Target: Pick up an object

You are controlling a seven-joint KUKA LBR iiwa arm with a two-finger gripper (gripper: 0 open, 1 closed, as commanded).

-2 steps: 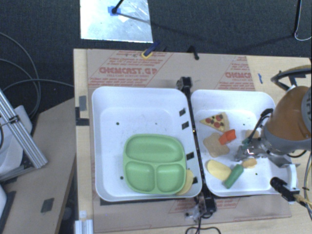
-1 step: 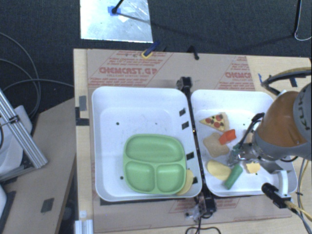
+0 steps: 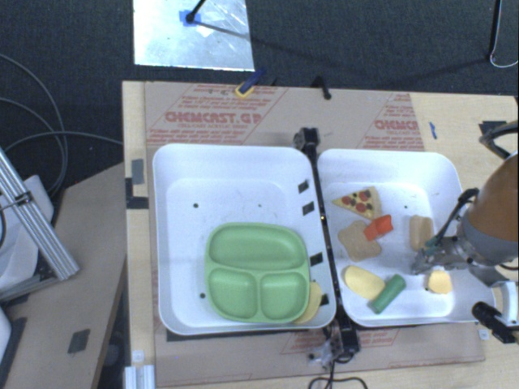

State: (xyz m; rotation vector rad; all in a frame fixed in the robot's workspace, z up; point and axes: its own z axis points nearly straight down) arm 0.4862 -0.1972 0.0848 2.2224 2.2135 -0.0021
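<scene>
Even, fairly bright overhead light washes both white bins [image 3: 243,164], nearly blowing out their walls. A metal sheet [image 3: 193,23] on the dark floor glares. Shadows are soft and short. Focus looks slightly soft, perhaps from low resolution.

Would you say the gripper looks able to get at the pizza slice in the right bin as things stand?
Probably yes: the pizza slice lies flat and uncovered near the bin's far wall, with bare floor between it and the gripper.
</scene>
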